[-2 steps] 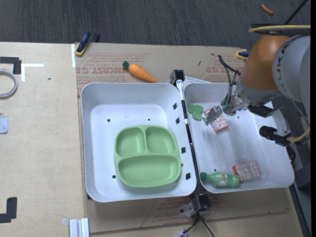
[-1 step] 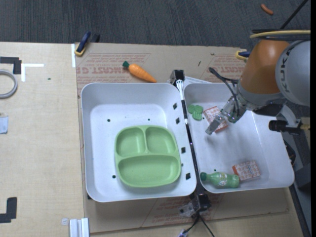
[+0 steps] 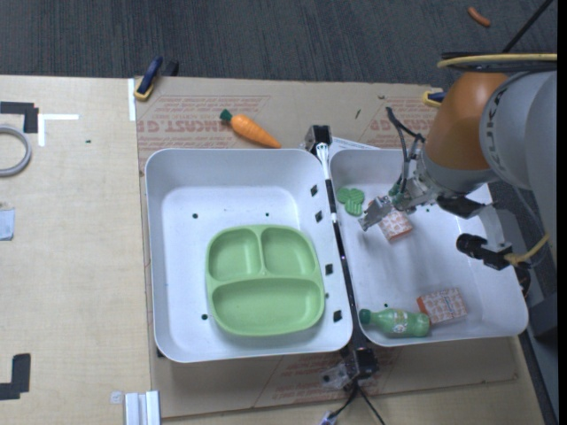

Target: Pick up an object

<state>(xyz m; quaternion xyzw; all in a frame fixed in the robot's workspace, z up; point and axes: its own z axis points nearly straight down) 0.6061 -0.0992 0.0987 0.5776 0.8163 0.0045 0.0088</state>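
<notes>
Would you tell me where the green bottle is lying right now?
The green bottle lies on its side in the right bin, against its near wall by the left corner, just left of a small red-and-white packet.

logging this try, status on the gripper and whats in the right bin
Gripper low in right bin, touching small red-and-white packet. Grasp unconfirmed. Green toy close beside; green bottle, snack packet clear.

Smooth white plastic bins (image 3: 177,326); matt green plastic tray (image 3: 264,280); cardboard bench (image 3: 71,282).
</notes>
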